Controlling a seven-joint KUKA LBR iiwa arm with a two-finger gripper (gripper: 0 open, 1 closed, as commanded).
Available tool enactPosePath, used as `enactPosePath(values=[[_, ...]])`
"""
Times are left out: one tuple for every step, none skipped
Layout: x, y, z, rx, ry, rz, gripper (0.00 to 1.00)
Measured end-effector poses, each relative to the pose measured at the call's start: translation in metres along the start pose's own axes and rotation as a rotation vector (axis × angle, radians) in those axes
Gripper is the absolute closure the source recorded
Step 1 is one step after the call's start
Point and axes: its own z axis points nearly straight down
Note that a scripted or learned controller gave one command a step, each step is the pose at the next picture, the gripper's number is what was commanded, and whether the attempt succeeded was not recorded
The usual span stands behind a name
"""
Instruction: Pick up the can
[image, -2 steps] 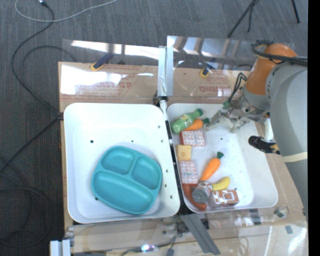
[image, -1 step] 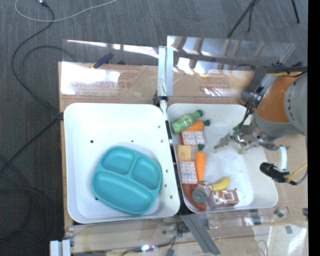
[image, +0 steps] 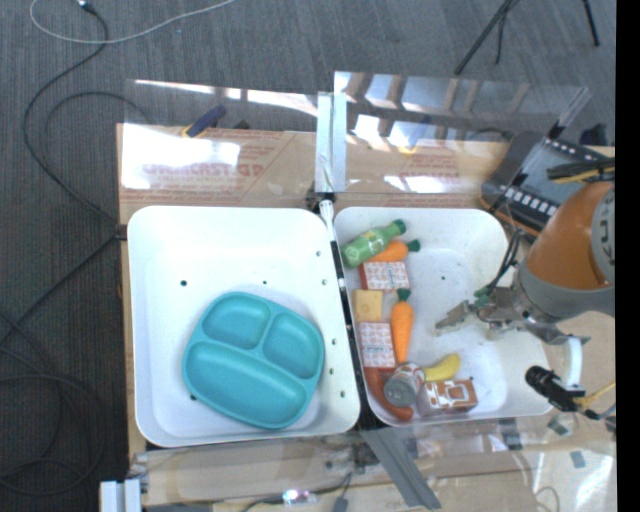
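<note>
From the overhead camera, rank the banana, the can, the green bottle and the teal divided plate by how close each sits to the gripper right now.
Measured from the gripper in the right bin:
1. Banana, just below it near the bin's front.
2. Can, front edge, left of the banana.
3. Green bottle, back left corner of the right bin.
4. Teal divided plate, in the left bin.

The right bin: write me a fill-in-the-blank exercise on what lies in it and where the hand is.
1. The can lies on its side near the right bin's ____ edge in the camera view.
2. The turquoise plate sits in the ____ bin.
3. Next to the can, on its right, lies a small ____ banana.
4. The hand hovers over the ____ bin.

Missing words: bottom; left; yellow; right
</note>
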Motion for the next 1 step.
enactPosePath(values=[[0.0052, 0.0812, 0.0042, 0.007, 0.005, -0.050, 0.00]])
